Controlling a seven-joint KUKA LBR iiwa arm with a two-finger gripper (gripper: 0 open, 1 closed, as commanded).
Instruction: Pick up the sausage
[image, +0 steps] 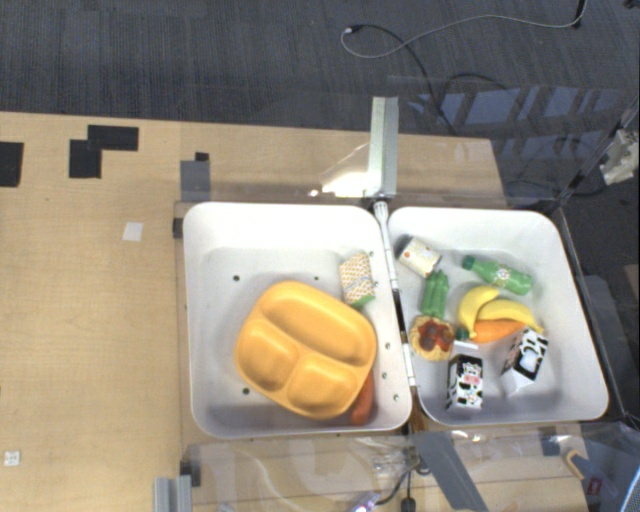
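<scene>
The sausage is a reddish-orange piece in the left bin, near its front right corner. Most of it is hidden under the front right edge of a yellow divided plate. Just its end and one side stick out, close to the wall between the two bins.
A small patterned packet lies behind the plate. The right bin holds a green bottle, a banana, an orange piece, a green item, a red-yellow toy, a white box and two cow-print cartons.
</scene>
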